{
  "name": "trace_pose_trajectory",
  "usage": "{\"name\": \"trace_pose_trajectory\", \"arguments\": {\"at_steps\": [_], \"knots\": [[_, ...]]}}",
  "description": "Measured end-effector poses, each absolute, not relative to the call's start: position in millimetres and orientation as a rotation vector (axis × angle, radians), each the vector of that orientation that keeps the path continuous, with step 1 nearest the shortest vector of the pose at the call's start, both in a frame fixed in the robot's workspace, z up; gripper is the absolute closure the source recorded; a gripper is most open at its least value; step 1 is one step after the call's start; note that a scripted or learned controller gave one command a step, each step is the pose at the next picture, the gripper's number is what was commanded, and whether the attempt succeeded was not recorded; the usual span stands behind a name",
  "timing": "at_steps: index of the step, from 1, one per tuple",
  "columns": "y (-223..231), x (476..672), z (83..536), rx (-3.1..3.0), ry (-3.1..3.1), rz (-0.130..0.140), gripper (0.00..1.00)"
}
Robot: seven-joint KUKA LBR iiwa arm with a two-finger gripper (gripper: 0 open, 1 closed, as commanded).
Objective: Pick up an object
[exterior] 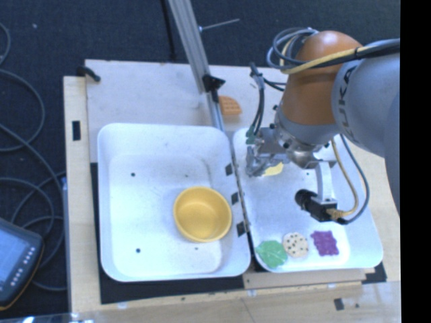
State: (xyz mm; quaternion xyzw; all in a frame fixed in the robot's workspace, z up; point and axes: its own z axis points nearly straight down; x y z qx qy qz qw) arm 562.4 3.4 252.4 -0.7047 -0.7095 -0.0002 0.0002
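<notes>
Sitting in left bin (121, 147): yellow bowl (202, 213)

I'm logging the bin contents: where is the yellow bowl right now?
The yellow bowl sits in the left bin, toward its lower right part, close to the divide between the bins and across it from the green piece.

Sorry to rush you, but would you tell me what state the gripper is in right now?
Gripper: low in the right bin, just beside a small yellow object; whether it is open, closed or holding anything cannot be told.
</notes>
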Motion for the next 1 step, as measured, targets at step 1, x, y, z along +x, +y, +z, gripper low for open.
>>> {"name": "trace_pose_trajectory", "arguments": {"at_steps": [1], "knots": [[57.7,568.2,258.6,-2.212,-2.231,-0.004,1.00]]}}
